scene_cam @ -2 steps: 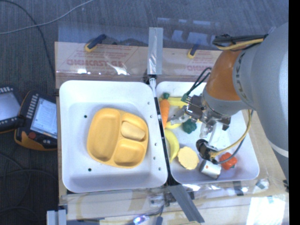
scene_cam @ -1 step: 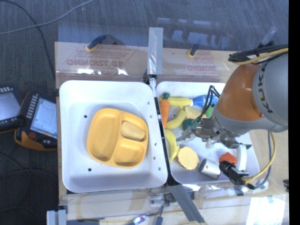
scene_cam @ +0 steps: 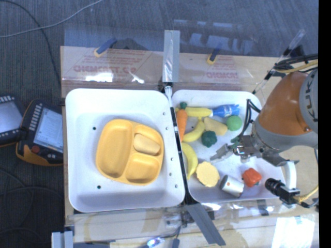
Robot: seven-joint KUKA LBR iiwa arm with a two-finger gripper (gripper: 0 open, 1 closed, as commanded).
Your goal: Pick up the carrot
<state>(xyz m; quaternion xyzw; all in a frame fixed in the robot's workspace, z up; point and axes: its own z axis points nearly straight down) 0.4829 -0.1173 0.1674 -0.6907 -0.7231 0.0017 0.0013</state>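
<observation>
The carrot (scene_cam: 181, 123) is orange with a green top and lies lengthwise against the left wall of the right bin (scene_cam: 217, 94), near its far end. My gripper (scene_cam: 228, 150) hangs low over the middle of the right bin, to the right of the carrot and apart from it, just below a dark green broccoli (scene_cam: 208, 138). Nothing shows in its grasp. The arm's orange band (scene_cam: 283, 107) looms over the bin's right side.
Around the carrot lie yellow bananas (scene_cam: 198, 112) (scene_cam: 190, 159), a pale potato (scene_cam: 215, 126), a blue bottle (scene_cam: 225, 110) and a green lime (scene_cam: 234, 122). Nearer the front sit a yellow round slice (scene_cam: 208, 174), a silver can (scene_cam: 231, 186) and a red fruit (scene_cam: 252, 177). The left bin holds a yellow divided tray (scene_cam: 129, 151).
</observation>
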